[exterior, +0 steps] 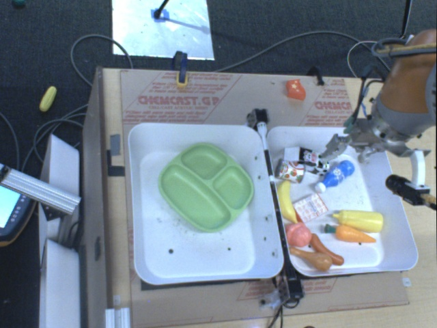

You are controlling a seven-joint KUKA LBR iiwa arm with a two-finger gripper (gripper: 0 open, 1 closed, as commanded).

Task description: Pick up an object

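A cardboard-covered surface [205, 91] is seen from above at a slant, and two shallow white bins are set on it side by side, touching along a shared middle edge.

The left bin [157, 251] holds one thing: a green divided plate [206, 186] with three compartments, lying flat near the bin's centre. Nothing is seen in its compartments. It appears to have been left as a place where picked items could be dropped, though that is only a judgement.

The right bin [399, 248] holds a loose heap of toy food, which seems scattered on purpose so that a grasp can be tried from any angle. Along its left wall lies a yellow banana [285, 201]. Above it lies a small red and white carton [292, 172], and beside the banana a small printed packet [311, 207]. Toward the near edge lie a pink ball-shaped fruit [298, 234] and two orange-brown sausage-like pieces [321, 253]. Further right lie an orange carrot [353, 234] and a yellow squeeze bottle [358, 219]. A blue and white bottle [337, 174] lies tilted in the bin's upper middle.

The pincer [333, 147] hangs over the upper part of the right bin, just above and beside the blue and white bottle, the likeliest thing to be picked. Whether its fingers are spread or pressed together cannot be told. Nothing is seen held.

Behind the bins, a small orange block [295, 89] rests on the cardboard.
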